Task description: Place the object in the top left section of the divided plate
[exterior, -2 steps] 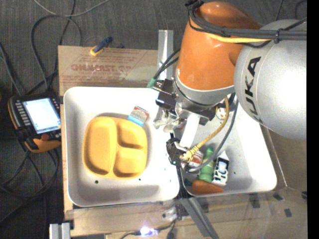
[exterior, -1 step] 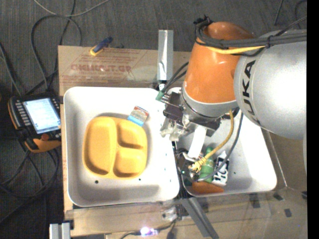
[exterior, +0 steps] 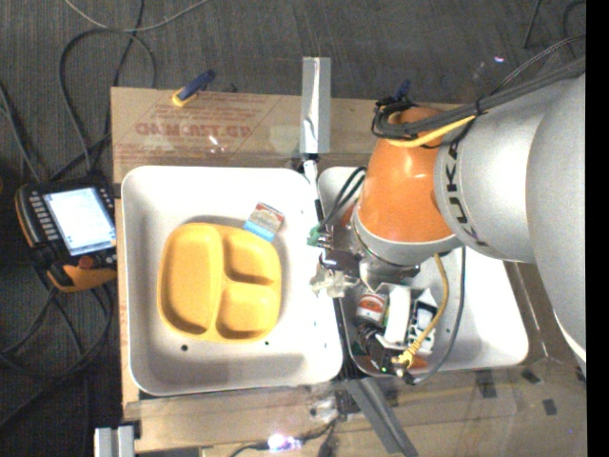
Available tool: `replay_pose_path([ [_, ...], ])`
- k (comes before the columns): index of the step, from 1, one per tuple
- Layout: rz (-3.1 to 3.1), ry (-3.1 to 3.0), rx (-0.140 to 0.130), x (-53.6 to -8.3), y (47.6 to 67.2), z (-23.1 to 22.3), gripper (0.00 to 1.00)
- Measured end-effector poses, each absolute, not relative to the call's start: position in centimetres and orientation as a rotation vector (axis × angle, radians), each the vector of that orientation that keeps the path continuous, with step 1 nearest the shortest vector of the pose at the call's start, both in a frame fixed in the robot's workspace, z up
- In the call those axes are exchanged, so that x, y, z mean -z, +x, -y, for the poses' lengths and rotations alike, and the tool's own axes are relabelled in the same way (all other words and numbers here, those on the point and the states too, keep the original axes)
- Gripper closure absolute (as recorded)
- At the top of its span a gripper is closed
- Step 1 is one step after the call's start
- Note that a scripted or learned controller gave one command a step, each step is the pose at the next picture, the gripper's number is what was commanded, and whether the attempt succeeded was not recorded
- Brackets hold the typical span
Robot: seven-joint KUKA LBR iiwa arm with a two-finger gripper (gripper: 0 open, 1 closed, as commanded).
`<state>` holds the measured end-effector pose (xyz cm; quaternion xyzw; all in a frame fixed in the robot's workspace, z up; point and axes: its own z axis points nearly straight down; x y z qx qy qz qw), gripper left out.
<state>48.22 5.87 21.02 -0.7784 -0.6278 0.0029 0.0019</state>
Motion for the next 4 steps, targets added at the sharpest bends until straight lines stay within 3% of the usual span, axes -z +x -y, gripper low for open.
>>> replay_pose_path([
  [1, 1.876, -2.517, -0.01, -20.3, 50.7, -16.2, 1.0],
  [2, 1.514, -2.756, -0.007, -27.9, 57.5, -19.5, 1.0],
  [3, 1.508, -2.754, -0.015, -16.6, 48.1, -16.1, 1.0],
  [4, 1.399, -2.815, -0.011, -14.2, 57.6, -19.6, 1.0],
])
